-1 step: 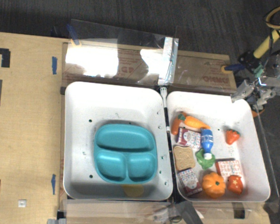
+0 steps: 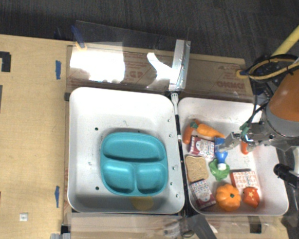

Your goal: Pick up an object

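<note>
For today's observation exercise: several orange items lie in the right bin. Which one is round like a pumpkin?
The orange pumpkin near the right bin's front edge; the carrot at the back is long and slim.

Left bin (image 2: 81,137): on the tabletop (image 2: 19,132), touching the right bin (image 2: 274,167) along their shared wall.
Divided tray (image 2: 133,162): in the left bin, nearer its front wall.
Carrot (image 2: 208,130): right bin, back-left part.
Bread slice (image 2: 197,169): right bin, by the left wall, in front of a packet (image 2: 202,146).
Pumpkin (image 2: 228,197): right bin, front wall, between a small packet (image 2: 201,191) on its left and a tomato (image 2: 251,196) on its right.
Card (image 2: 243,177): just behind the tomato.
Gripper (image 2: 242,139): over the right bin's back half, right of the carrot.
</note>
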`<state>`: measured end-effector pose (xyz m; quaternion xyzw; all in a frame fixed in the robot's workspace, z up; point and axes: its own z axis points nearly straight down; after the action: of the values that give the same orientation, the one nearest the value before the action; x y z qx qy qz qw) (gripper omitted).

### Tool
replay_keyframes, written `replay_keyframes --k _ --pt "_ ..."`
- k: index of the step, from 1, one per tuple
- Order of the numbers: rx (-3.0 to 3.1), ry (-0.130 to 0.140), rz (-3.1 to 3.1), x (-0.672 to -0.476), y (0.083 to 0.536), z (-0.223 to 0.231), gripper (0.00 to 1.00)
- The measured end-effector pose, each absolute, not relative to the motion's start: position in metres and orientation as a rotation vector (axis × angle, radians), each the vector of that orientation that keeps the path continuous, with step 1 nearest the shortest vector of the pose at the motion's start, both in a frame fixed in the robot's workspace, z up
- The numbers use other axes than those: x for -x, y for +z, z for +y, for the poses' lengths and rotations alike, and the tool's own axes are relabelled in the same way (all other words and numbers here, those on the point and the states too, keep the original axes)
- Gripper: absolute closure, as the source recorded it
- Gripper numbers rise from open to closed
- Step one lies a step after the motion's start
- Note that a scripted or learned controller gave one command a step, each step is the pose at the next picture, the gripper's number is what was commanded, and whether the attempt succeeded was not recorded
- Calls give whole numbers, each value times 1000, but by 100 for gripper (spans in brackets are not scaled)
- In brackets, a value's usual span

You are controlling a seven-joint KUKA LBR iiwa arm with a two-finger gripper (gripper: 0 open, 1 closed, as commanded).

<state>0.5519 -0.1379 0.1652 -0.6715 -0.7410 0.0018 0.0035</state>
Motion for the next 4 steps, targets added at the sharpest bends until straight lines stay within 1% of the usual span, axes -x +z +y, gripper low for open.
replay_keyframes --k 1,2,3,4 --pt "2113 -10 -2325 -599 95 -158 0" --pt "2117 -9 -2326 -600 105 -159 100" --pt "2031 4 -2405 -668 95 -118 100" --pt "2014 -14 -2423 -670 205 -40 100"
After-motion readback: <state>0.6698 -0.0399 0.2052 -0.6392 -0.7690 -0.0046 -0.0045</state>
